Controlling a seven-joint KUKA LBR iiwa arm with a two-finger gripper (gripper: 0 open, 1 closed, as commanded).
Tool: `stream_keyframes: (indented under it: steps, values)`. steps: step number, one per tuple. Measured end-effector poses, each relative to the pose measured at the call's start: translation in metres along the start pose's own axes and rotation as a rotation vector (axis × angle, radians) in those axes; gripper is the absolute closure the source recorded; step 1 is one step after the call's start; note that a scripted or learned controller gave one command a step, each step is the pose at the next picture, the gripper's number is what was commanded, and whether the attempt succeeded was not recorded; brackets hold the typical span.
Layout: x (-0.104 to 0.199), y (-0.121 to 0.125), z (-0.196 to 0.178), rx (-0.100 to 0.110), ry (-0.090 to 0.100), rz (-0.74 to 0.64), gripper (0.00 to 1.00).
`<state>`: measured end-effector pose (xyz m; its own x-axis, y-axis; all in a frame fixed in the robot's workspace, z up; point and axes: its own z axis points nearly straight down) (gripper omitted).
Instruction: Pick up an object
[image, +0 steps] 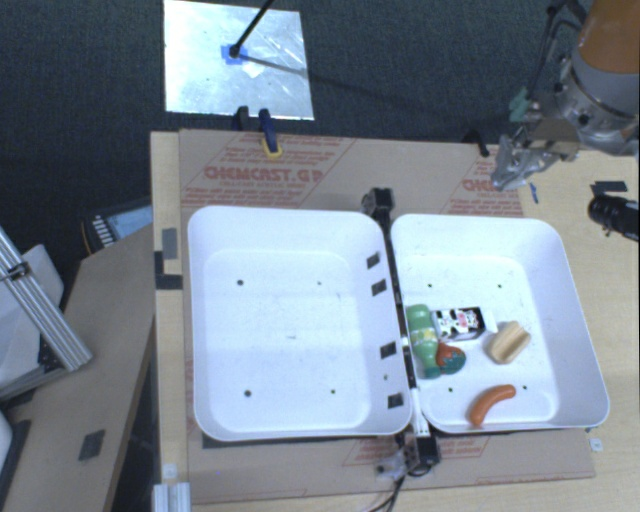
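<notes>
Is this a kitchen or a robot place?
Probably a robot lab. A grey robot arm hangs over a bench with two white bins, and the sausage and bread look like toys.

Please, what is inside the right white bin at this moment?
The right bin holds a green bottle-like item, a small black-and-white packet, a tan bread-like piece, an orange sausage-shaped toy and a red-and-teal thing. What lies under these things is hidden.
</notes>
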<state>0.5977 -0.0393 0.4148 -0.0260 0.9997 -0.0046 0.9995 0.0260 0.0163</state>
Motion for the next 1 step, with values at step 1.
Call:
stream_keyframes:
  steps: [1]
  values:
    - [-0.0001,-0.0001,0.0001,0.001,0.000,0.000,0.00]
